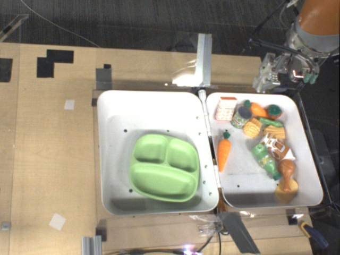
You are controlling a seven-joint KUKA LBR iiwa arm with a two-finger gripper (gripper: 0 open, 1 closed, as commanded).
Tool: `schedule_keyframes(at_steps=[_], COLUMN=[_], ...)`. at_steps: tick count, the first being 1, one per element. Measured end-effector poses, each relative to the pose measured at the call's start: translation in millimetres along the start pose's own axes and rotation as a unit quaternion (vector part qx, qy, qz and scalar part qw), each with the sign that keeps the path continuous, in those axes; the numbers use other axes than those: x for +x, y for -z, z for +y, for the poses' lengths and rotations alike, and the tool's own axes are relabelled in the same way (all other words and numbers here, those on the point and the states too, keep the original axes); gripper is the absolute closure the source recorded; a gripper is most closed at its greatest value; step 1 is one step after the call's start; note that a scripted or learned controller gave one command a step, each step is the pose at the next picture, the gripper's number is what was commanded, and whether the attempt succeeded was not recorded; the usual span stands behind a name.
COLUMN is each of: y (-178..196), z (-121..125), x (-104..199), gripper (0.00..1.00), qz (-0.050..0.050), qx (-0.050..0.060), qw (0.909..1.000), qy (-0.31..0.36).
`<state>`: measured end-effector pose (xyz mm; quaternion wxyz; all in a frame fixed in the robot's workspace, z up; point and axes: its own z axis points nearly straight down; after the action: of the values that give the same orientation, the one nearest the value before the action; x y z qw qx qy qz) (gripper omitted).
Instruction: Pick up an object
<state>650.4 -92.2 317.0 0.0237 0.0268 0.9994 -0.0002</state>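
The right bin holds toy food: a carrot near its left wall, a corn cob, a small orange, a dark can, a red and white box, a green packet, a brown packet and a chicken drumstick. My gripper hangs above the bin's far edge, at the top right, clear of every item, with nothing between its fingers. The arm's orange band rises above it.
The left bin holds a green divided plate. A metal post stands behind the wall shared by the bins. Black cables trail over the dark floor at the top right.
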Motion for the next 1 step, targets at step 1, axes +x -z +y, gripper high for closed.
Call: schedule_keyframes(at_steps=[1], y=[-3.0], z=[-24.6], x=[4.2], gripper=[1.00], qz=[0.018], qx=[0.001], qw=[0.9995], qy=[-0.027])
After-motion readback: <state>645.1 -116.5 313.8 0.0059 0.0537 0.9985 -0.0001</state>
